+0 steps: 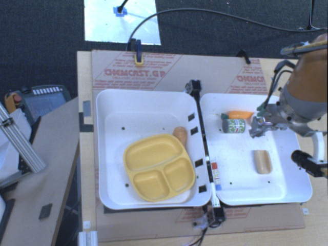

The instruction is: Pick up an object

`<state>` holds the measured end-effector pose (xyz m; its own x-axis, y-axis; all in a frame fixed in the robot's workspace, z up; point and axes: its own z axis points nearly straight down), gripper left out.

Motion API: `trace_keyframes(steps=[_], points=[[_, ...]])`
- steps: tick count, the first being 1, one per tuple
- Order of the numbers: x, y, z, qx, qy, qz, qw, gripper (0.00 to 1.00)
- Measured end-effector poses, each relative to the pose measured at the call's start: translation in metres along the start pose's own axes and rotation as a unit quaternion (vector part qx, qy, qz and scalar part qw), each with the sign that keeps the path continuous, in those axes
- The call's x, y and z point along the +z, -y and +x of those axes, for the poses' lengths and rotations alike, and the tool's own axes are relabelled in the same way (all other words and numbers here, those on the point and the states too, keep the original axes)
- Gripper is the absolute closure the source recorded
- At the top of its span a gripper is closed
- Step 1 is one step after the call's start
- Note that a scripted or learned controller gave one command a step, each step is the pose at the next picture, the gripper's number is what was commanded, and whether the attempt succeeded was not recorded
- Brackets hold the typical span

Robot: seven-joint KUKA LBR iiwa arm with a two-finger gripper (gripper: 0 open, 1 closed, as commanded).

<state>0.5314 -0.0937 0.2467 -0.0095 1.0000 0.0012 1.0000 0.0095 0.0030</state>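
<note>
Right white bin (287,188): small green-labelled can (233,125) lying on its side, upper left, touching a short orange carrot-shaped piece (240,115). Tan bread-like block (263,161) mid-bin. Two-finger gripper (258,125) hovers just right of the can; finger spacing cannot be told. Left bin: yellow three-compartment plastic tray (156,165).

Two bins (154,99), four small items

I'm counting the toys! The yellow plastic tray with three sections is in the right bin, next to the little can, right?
Not quite: the camera view shows the yellow plastic three-section tray in the left white bin. The small green-labelled can lies in the right white bin.
</note>
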Motion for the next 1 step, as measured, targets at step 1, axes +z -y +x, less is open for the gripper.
trace_keyframes(steps=[1], points=[[-0.0038,-0.0118,0.0479,0.000,0.000,0.000,1.0000,1.00]])
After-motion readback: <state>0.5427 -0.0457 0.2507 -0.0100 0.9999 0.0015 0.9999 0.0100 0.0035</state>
